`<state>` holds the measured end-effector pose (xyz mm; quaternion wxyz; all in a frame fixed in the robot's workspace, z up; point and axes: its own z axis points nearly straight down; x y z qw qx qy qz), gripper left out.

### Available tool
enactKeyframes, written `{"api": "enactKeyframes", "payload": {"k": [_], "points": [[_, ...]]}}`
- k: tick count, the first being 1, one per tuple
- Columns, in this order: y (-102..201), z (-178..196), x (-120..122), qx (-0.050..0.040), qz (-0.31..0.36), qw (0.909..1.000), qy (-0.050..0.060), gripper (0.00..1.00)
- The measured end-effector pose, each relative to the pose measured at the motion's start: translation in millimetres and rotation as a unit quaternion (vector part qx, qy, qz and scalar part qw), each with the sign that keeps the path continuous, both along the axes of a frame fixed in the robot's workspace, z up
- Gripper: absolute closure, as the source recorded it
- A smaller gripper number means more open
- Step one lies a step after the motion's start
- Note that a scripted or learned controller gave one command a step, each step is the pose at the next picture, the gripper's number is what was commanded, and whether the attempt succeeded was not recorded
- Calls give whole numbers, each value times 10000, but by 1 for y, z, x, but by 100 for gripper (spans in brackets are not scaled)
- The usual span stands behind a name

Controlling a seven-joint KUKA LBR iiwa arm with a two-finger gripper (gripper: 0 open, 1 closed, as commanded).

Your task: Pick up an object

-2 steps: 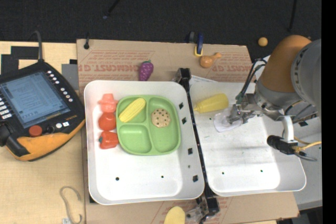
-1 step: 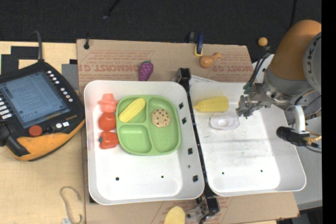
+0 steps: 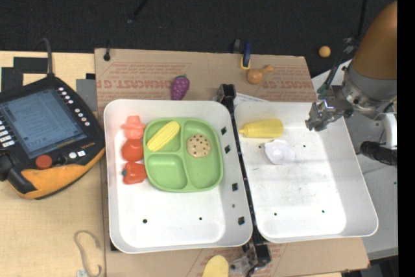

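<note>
My gripper (image 3: 317, 119) hangs over the far right part of the right bin (image 3: 337, 204), and nothing shows between its dark fingers. A yellow mustard bottle (image 3: 261, 129) lies on its side at the bin's far left. Just in front of the bottle sits a small white object (image 3: 279, 153). Both lie to the gripper's left, apart from it. The left bin (image 3: 168, 224) holds a green divided plate (image 3: 183, 155) with a yellow corn cob (image 3: 161, 135) and a cookie (image 3: 198, 146) on it. Red and pink toy foods (image 3: 132, 150) sit beside the plate.
A control pendant (image 3: 45, 133) lies on the bench at left. On the cardboard behind the bins sit a purple grape toy (image 3: 179, 87) and an orange toy (image 3: 259, 74). A yellow object (image 3: 216, 266) lies in front of the bins. A small orange ball (image 3: 324, 51) lies at the back right.
</note>
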<state>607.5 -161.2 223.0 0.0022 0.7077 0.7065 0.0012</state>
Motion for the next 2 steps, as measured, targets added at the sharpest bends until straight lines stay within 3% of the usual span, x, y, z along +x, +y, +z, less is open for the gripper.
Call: {"api": "enactKeyframes", "payload": {"k": [1,2], "points": [[-1,5,0,8,9,10000,26,100],[45,14,-25,20,18,10000,42,100]]}}
